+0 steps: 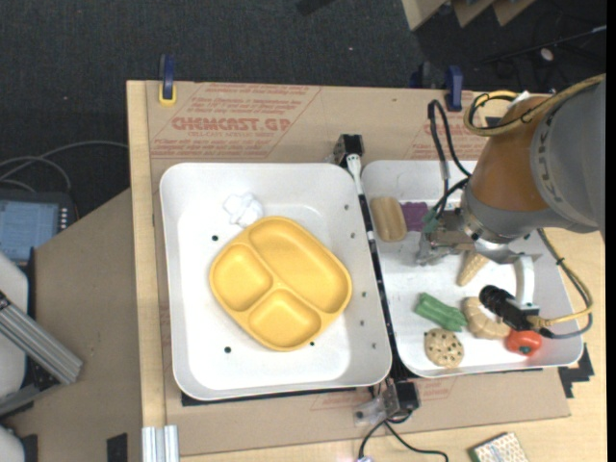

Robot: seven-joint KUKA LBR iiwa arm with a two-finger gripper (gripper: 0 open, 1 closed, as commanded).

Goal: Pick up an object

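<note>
Nearest, in the left white bin (188,258): a yellow three-part plate (279,282), flat and right way up. Right of the plate's near edge, across the divide in the right white bin (406,282): a speckled cookie (444,346), and farther right of the plate a small red-orange piece (523,342). Slightly farther back, still right of the plate: a green piece (440,311) lying flat, with a tan lump (479,318) just beside it on the side away from the plate. Level with the plate's middle and well right of it: a pale cone (469,269). Over the right bin, right of the plate's far half: the hand (435,245), low among these loose things, with nothing seen in its hold; how far open, cannot tell. Right of the plate's far edge: a tan block (389,219), with a purple piece (415,215) against its side away from the plate. Just beyond the plate's far left corner: a crumpled white scrap (241,206). Beyond the plate, past both bins: bare brown tabletop (289,128).
</note>
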